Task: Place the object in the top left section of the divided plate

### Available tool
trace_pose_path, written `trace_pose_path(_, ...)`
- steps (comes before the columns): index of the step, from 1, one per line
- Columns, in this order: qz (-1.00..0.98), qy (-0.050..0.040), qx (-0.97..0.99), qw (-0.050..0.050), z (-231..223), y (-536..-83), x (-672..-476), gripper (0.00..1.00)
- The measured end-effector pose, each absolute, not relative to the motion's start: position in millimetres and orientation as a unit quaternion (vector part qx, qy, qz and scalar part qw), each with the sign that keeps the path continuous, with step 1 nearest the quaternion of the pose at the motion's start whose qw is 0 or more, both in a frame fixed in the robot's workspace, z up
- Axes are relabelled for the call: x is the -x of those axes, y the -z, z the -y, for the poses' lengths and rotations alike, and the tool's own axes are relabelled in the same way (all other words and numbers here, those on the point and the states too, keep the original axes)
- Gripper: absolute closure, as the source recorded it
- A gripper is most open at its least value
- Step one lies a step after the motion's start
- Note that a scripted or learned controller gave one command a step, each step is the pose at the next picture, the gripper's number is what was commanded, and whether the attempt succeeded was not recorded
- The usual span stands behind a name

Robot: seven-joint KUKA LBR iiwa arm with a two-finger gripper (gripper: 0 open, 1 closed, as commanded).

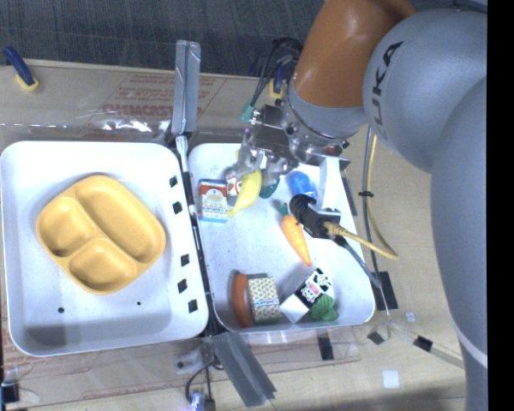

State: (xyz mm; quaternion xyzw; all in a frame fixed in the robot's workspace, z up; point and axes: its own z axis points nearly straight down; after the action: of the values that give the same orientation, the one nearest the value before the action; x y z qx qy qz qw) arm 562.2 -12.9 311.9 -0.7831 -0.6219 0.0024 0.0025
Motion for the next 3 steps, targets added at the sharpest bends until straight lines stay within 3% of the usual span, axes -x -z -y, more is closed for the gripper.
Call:
trace_pose_path(1,0.657,-0.0024,0.754,0.002,-32,-228,-554.0,1.00)
trace_pose_path(2,0.630,-0.0010,0.776,0.001,-42,-269,-536.9,1.00)
trace_pose_path(3,0.651,-0.0031,0.759,0.001,-107,-223,-529.3,1.00)
